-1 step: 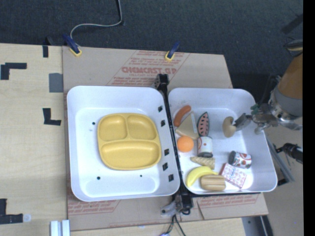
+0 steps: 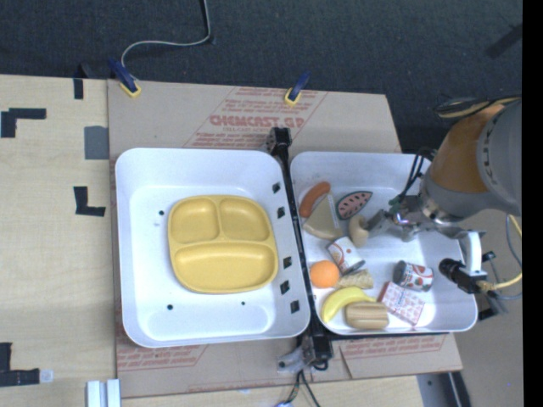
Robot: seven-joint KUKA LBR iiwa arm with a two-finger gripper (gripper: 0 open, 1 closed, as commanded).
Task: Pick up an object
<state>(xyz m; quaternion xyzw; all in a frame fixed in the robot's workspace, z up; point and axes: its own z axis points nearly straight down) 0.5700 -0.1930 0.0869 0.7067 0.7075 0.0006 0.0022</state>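
The right bin (image 2: 441,166) holds several toy foods: a red sausage (image 2: 312,197), a watermelon slice (image 2: 354,203), a tan wedge (image 2: 321,222), a small white and red can (image 2: 343,251), an orange (image 2: 324,274), a banana (image 2: 342,300), a bun (image 2: 366,315), a red and white carton (image 2: 401,303) and a dark can (image 2: 413,275). My gripper (image 2: 383,220) sits low in this bin's upper middle, reaching in from the right. It is right beside a small tan piece (image 2: 361,231), just below the watermelon slice. I cannot tell whether it touches the piece.
The left bin (image 2: 140,227) carries a yellow divided plate (image 2: 222,242). The grey arm with its orange band (image 2: 462,155) hangs over the right bin's right rim. A black divider (image 2: 288,227) runs between the bins. Cardboard lies under both.
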